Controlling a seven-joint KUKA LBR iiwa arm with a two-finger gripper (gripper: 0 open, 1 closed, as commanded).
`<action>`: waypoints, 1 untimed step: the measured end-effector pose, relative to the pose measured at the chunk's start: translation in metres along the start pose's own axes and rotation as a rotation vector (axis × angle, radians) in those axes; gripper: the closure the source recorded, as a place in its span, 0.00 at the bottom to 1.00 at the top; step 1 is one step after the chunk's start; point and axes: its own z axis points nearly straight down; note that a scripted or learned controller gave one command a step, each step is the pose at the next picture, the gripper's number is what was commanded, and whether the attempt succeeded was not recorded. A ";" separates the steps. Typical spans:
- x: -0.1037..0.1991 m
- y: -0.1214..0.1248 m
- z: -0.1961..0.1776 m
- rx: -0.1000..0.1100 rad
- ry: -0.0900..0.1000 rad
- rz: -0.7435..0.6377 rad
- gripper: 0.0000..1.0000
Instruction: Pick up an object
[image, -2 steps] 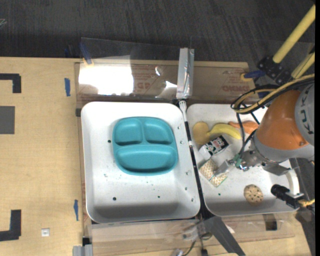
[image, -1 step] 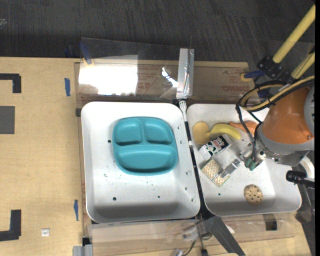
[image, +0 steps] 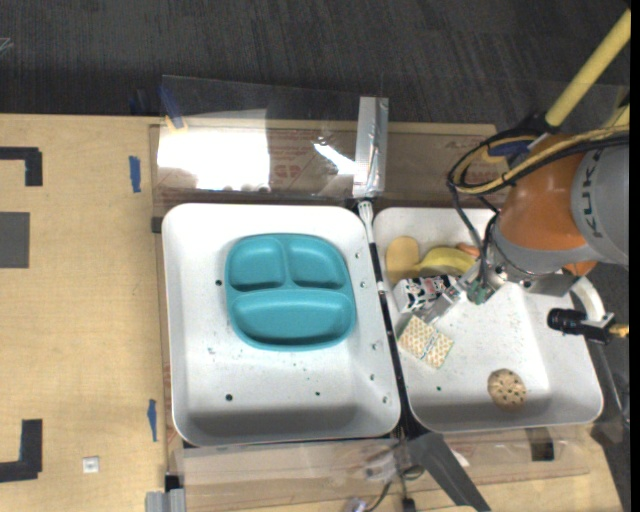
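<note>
Over the right bin (image: 560, 400) hangs the arm (image: 560, 205), grey with an orange band, its gripper (image: 470, 288) low among a cluster of things near the bin's left wall. Whether the jaws are wide or narrow cannot be told — the wrist and cables hide them.

Just beside the gripper lies a banana (image: 445, 261), yellow and curved, with a tan rounded piece (image: 401, 255) touching its left end. Below these sits a small item printed in black, white and red (image: 425, 292), touching or nearly touching the gripper's tip — too small to make out further. Lower again is a cracker packet (image: 426, 340), pale with a checked pattern, lying tilted on the bin floor. A round brown cookie (image: 507, 387) rests well apart from the rest, toward the bin's near right corner. None of these can be seen between the fingers.

Left bin (image: 200, 400) — side by side with the right one, walls touching — holds a teal plate (image: 290, 290) with three compartments, two small at the far side and one long at the near side, lying flat at the bin's middle.

A clear plastic sheet (image: 260, 150) stands behind the bins.
</note>
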 end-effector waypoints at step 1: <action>0.033 0.059 -0.098 0.006 0.006 0.186 0.00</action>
